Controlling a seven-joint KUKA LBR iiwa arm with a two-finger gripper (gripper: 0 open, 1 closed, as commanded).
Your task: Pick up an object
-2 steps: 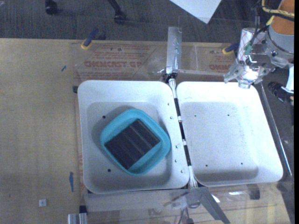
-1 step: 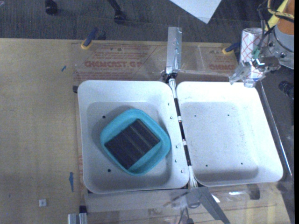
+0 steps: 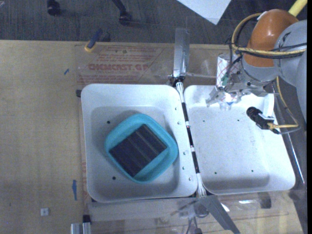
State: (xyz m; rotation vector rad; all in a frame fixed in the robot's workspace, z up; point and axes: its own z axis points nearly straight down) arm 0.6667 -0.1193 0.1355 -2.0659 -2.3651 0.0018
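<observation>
Sitting in left bin: 1 blue container; 2 bins total.

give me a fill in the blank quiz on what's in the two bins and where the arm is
1. The teal container lies in the ____ bin.
2. The dark ridged block rests ____ the teal container.
3. The gripper is over the far edge of the ____ bin.
4. The band above the arm's wrist is ____.

Missing words: left; inside; right; orange
</observation>
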